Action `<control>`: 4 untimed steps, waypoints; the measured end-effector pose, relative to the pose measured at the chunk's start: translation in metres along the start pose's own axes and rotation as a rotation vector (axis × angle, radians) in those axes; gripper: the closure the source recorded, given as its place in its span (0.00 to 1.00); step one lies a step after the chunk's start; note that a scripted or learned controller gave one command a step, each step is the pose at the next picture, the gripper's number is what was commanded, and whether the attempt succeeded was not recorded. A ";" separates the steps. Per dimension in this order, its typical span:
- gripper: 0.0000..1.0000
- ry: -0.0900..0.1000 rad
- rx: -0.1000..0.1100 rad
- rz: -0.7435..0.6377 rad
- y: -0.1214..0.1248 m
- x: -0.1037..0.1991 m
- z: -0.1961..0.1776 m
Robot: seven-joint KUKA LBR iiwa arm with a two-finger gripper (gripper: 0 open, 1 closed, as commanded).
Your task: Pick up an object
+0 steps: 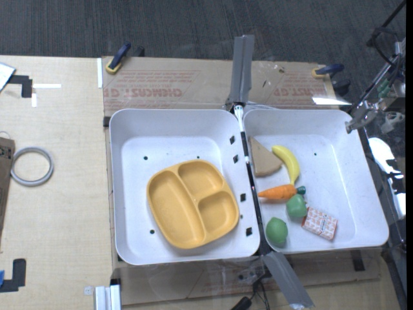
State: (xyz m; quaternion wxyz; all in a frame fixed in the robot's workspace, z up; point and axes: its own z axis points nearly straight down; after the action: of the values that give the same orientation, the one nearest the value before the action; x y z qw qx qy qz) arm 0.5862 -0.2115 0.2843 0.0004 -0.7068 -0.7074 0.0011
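The right bin holds several small items along its left side. A tan wedge-shaped slice leans against the left wall, with a yellow banana beside it. Below them lies an orange carrot, then a green pepper-like piece and a round green fruit. A small red-and-white patterned box lies flat to the right of the green pieces. In the left bin a yellow three-compartment plate rests near the front.
A roll of tape lies on the bench at far left. Blue clamps hold cardboard behind the bins. A grey bar stands between the bins at the back. Metal fittings and cables crowd the right edge.
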 end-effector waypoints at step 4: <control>1.00 -0.001 -0.002 -0.352 -0.006 0.103 0.171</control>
State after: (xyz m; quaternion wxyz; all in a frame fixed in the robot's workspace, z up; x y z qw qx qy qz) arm 0.5794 -0.1090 0.1136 -0.0006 -0.5719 -0.8203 0.0006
